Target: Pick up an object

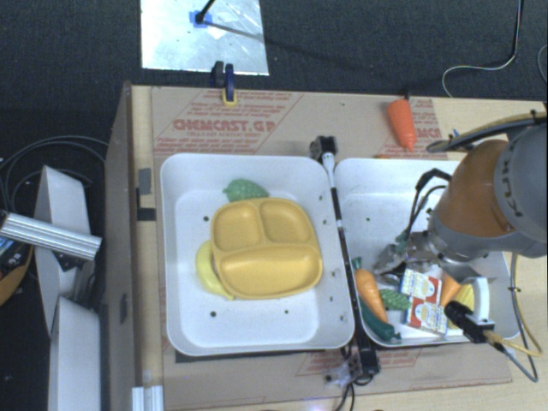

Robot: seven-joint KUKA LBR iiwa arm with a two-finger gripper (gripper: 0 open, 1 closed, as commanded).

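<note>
I see the arm point(492, 199) reaching in from 3 o'clock, over the right bin point(377, 182). Gripper point(402, 253) is down low in that bin, at about 10 o'clock from the pile of items; can't tell from this angle whether it's open or closed, or gripping anything. Pile sits in the bin's 6 o'clock corner: carrot point(370, 291) at the left, small cartons point(421, 300) just beside it, something green point(395, 299) between them. Left bin point(193, 255) has a yellow divided plate point(264, 247) at centre, green piece point(244, 189) touching its 12 o'clock edge. A second carrot point(401, 122) lies on the desk point(282, 118) at 12 o'clock of the right bin.
</note>
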